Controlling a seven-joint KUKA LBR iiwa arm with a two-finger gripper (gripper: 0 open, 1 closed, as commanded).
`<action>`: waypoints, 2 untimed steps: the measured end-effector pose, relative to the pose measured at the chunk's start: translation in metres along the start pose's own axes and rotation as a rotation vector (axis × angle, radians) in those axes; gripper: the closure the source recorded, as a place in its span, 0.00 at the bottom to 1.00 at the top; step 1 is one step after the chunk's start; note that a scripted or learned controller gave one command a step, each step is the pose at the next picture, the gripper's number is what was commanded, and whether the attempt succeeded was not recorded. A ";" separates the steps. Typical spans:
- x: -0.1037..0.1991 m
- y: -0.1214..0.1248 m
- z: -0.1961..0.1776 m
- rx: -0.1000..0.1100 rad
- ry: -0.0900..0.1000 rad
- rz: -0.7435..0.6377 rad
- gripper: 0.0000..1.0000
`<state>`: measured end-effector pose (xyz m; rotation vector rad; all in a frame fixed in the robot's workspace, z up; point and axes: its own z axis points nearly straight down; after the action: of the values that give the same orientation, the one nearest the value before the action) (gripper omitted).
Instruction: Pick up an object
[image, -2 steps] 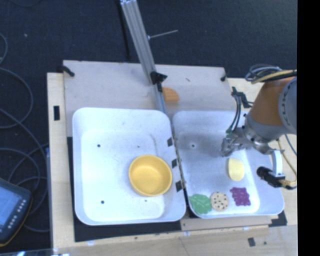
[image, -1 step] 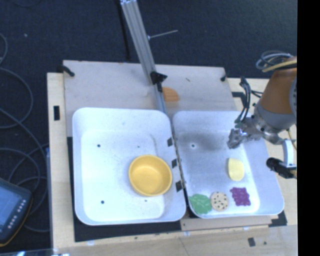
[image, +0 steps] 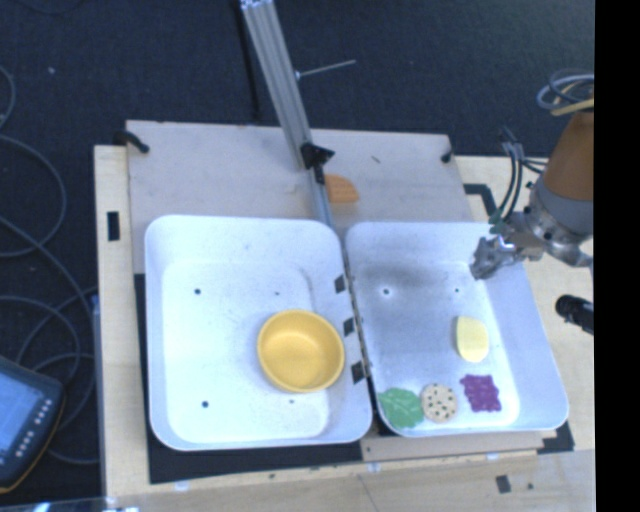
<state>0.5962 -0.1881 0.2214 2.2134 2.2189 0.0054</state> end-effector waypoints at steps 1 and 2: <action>0.047 -0.007 0.005 0.007 0.003 -0.003 1.00; 0.105 -0.015 0.006 0.006 0.004 -0.005 1.00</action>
<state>0.5808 -0.0834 0.2146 2.2130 2.2290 0.0028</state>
